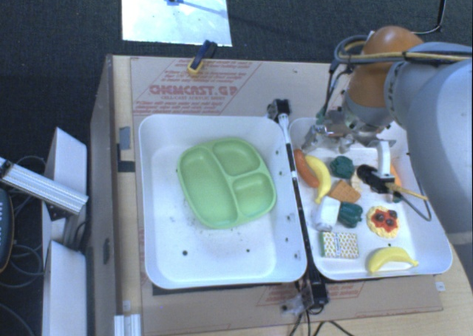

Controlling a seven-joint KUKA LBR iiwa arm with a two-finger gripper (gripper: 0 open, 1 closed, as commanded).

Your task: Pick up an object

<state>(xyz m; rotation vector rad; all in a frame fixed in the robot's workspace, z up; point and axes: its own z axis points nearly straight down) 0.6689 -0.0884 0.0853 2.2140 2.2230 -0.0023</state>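
- Where the brown top of the table shows at 12 o'clock of the bins, red print reads "CHEMCAST GP"; the smaller red lines above and below it are too fine to read.
- The left bin holds a green divided plate.
- The objects to pick lie in the right bin. An orange carrot touches a banana toward 10 o'clock.
- A tan cracker and a dark green piece sit near the centre.
- A white cylinder and a second green piece are just beside each other, below the cracker.
- Toward 6 o'clock lie a checkered square, a pizza slice and a second banana.
- The grey arm covers the bin's 3 o'clock side and is cut off by the picture edge.
- The jaws hang at the bin's 12 o'clock end, blurred against the white wall; I cannot tell whether they are spread or pressed together, and nothing shows between them.
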